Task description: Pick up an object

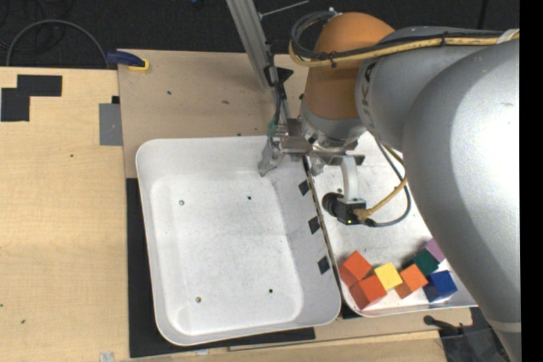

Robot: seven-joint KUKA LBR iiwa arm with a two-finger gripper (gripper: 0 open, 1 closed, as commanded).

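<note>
A light wooden bench fills the left and centre, with black rectangular marks and a grey patch near its left side. A small blue and yellow object (too small to identify) lies at the bench's far edge. A slanted aluminium rail rises from behind the bins, leaning toward the upper left. Beyond the bench the floor is dark, with thin cables looping across it at upper left.
</note>
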